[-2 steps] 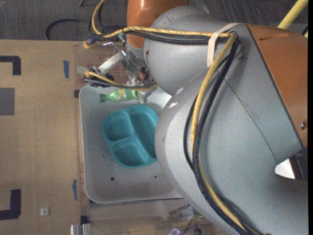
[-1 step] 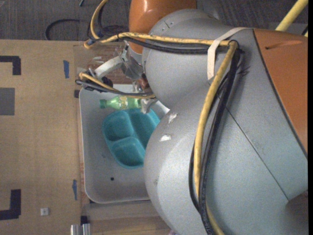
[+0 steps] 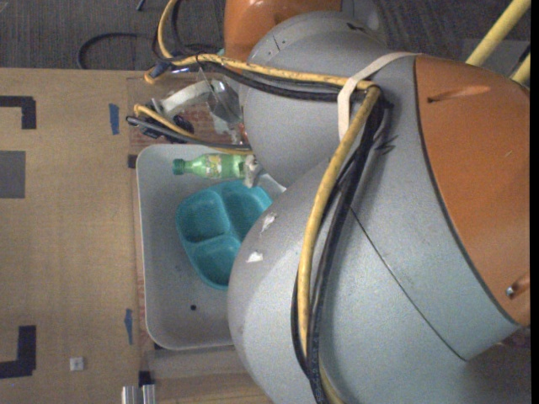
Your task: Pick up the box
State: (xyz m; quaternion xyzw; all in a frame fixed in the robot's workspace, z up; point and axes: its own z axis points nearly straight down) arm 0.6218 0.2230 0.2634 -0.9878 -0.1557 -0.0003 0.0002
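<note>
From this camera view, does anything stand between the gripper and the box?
I cannot tell. The grey arm covers most of the view. In the white bin I see a green bottle and a teal divided tray, but no box is identifiable.

Divided tray (image 3: 215, 234) in the bin (image 3: 160, 259), plastic bottle (image 3: 210, 167) at its 12 o'clock, arm (image 3: 387, 225) at 3 o'clock overhanging both.

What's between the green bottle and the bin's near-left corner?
In the camera view, the teal divided tray lies between the green bottle and that corner of the bin; past the tray, bare white floor with a small dark speck.
</note>
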